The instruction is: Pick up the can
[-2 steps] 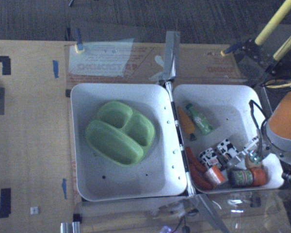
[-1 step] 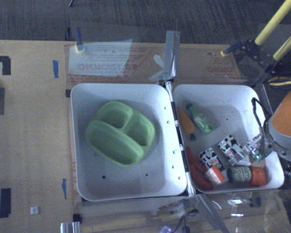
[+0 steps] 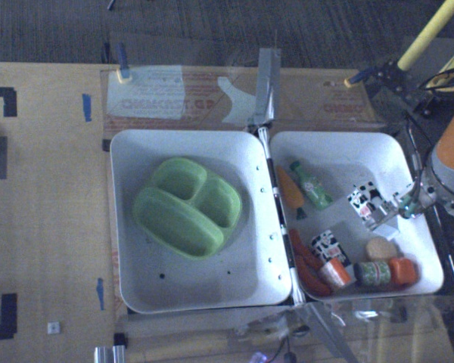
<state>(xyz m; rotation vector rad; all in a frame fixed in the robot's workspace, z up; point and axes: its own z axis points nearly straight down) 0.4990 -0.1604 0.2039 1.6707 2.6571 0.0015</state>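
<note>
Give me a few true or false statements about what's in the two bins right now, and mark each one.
1. The green divided tray lies in the left bin. True.
2. The can lies in the left bin. False: it lies in the right bin, near its front edge.
3. The can lies on its side. True.
4. The carrot touches the can. False: it lies apart, by the wall between the bins.
5. The green bottle lies beside the carrot. True.

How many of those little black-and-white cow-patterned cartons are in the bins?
2, both in the right bin: one cow-patterned carton near the gripper toward the right wall, the other carton lower, nearer the middle. More could be hidden under the other items.
</note>
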